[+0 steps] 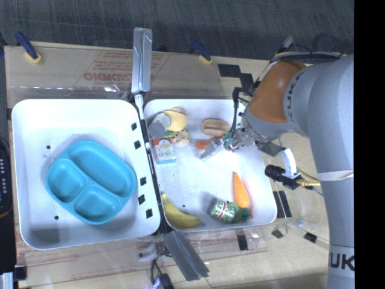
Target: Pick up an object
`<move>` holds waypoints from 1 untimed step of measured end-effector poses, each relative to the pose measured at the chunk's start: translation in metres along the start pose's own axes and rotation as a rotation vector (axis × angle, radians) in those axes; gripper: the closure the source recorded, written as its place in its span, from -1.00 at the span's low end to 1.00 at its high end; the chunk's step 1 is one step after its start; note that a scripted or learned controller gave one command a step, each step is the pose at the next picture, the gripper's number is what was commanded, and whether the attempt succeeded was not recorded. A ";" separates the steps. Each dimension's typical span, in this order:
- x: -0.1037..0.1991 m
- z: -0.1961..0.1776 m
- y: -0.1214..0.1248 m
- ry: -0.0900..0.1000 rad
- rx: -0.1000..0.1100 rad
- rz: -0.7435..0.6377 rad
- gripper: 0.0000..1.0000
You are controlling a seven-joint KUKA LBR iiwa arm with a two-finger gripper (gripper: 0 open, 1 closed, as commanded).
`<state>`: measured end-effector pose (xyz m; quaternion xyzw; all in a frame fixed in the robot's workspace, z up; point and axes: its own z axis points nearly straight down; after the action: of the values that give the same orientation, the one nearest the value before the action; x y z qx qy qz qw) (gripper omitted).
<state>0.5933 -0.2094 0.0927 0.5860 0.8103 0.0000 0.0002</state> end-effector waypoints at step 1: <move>-0.001 -0.096 -0.003 -0.003 -0.005 0.146 -1.00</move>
<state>0.5909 -0.2112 0.1888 0.6434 0.7655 0.0010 0.0029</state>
